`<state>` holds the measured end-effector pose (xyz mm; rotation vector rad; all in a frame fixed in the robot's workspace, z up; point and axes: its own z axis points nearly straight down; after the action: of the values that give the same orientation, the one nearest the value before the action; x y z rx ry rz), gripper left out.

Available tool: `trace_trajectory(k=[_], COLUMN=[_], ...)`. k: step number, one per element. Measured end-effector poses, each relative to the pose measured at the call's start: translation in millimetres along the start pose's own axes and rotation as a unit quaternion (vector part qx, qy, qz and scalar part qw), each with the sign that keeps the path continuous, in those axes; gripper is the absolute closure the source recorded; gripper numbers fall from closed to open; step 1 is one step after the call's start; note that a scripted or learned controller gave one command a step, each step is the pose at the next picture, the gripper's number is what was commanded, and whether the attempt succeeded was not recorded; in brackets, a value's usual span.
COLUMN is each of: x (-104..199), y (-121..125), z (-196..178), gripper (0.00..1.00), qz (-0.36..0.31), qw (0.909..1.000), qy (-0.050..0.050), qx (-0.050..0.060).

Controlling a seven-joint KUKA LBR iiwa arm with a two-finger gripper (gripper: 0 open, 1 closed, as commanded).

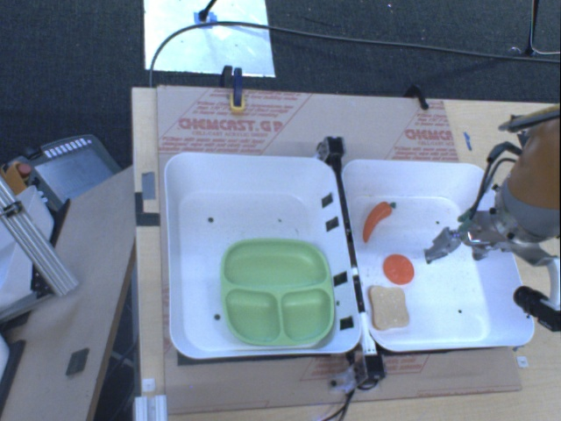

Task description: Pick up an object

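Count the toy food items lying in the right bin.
3: carrot near the divider, red tomato slice mid-bin, bread slice at the front left corner. The arm may hide more at right.

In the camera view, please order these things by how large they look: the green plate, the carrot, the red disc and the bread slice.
1. green plate, clearly the largest
2. bread slice
3. carrot and red disc: the carrot is longer but thinner, the disc rounder; they look too alike to rank.
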<state>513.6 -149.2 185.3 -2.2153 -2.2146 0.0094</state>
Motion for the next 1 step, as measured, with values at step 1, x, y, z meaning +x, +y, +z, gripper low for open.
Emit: trace_trajectory(k=[1], x=[0.3], y=[3.0], z=[-5.8], gripper=[0.00], qz=[-0.002], qw=[1.0000], qy=[-0.001], qx=[-0.006])
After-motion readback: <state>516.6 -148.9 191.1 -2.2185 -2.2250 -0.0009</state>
